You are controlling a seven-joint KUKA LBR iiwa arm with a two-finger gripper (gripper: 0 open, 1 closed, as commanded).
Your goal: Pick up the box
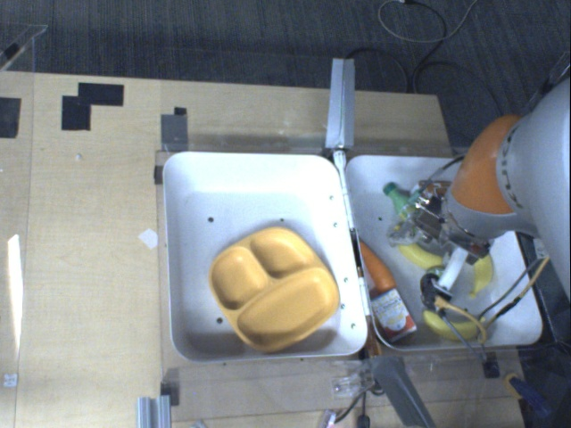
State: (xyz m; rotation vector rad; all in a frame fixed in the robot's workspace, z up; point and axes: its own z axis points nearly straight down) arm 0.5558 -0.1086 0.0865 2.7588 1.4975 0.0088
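Box (274, 287) in left bin (178, 239); claw (412, 224) over right bin, grip unclear.

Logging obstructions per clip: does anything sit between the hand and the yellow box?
Yes. The hand is low in the right bin among bananas and bottles, while the yellow box lies in the left bin. The bins' adjoining walls and an orange-capped bottle lie between.

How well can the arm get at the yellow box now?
Probably yes: the yellow box lies alone in the left bin, uncovered. The claw hangs over the right bin, across the rim.
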